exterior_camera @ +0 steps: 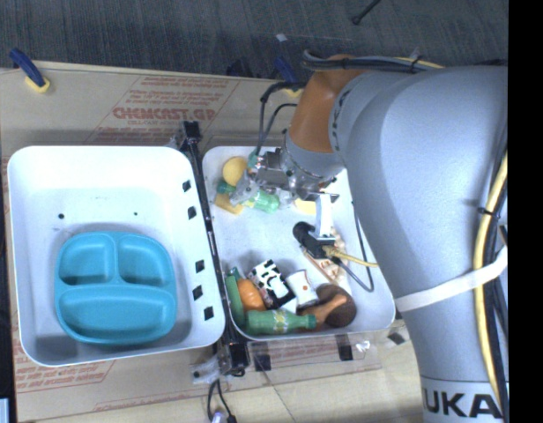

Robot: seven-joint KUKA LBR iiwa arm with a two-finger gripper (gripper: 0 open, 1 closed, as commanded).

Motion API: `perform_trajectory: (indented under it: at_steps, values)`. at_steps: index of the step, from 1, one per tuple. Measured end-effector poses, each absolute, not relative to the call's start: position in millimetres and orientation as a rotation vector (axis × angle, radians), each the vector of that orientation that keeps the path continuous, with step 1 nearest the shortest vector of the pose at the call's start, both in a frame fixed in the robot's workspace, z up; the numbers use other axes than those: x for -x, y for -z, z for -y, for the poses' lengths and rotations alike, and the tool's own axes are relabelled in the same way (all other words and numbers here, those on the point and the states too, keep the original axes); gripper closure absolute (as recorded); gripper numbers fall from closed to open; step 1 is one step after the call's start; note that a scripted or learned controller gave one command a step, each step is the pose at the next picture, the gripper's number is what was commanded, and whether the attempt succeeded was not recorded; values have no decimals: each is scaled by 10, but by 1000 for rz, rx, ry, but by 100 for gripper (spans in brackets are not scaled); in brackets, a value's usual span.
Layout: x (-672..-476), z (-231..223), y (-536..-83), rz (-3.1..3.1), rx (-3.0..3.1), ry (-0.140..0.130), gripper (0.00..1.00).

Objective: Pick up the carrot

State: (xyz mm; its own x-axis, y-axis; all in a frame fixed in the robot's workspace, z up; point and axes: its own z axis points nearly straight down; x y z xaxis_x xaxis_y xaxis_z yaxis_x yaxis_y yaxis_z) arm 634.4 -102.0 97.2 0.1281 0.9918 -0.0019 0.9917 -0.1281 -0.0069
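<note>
My gripper (270,173) hangs low over the far end of the right bin (285,227), among a yellow toy (234,167) and a green piece (264,202); whether it is open or closed I cannot tell. The carrot (250,294) lies at that bin's near edge, wedged beside a green bottle (278,322), well apart from the gripper. Left of the bin, a blue divided tray (117,286) sits in its twin, on cardboard (157,104).

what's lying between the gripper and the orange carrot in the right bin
In the camera view, only bare white bin floor lies between the two-finger gripper and the orange carrot.
</note>
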Motion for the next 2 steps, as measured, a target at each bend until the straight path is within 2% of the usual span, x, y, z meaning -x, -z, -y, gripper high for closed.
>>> perform_trajectory:
  at_steps: [1,2]
  values:
    - [-6406,639,-1965,2019,2406,3,0]
    - [-6475,959,-1160,1982,2461,8,0]
